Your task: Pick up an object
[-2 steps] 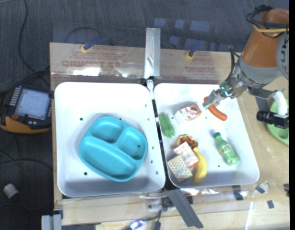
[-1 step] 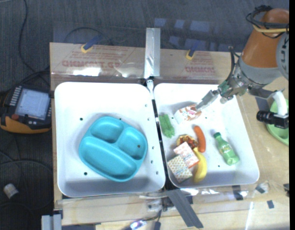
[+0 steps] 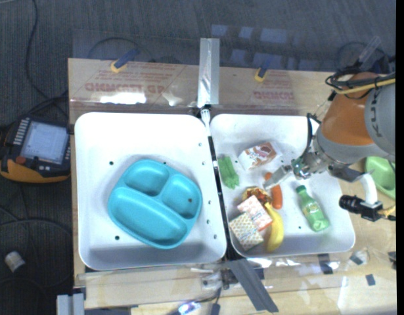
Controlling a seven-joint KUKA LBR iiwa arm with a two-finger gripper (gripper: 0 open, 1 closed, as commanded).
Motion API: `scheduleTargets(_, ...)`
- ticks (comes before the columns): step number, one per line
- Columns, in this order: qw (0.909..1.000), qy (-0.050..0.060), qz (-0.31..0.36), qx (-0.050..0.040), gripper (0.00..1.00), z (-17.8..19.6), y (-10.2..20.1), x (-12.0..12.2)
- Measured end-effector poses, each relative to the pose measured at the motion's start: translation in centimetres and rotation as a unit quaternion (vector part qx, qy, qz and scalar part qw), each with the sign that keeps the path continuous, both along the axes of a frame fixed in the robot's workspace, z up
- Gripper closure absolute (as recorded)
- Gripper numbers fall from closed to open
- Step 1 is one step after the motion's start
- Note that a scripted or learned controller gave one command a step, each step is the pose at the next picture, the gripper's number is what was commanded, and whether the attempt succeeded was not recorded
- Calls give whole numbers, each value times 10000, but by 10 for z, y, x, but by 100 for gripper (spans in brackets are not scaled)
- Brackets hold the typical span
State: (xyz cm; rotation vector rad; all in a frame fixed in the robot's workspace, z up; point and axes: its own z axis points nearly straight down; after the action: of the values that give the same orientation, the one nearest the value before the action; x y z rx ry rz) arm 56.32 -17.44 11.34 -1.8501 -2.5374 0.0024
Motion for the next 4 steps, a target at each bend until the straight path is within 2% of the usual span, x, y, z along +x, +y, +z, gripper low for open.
scheduleTargets(1,10000,3,3,17,100,8,1,0)
scheduleTargets(2,10000,0,93,10,100,43,43,-2)
scheduleTargets(3,9999,-9,115,-8,100,138,108,71)
scheduleTargets(4,9739,-7,2268,-7,100,70,88,105)
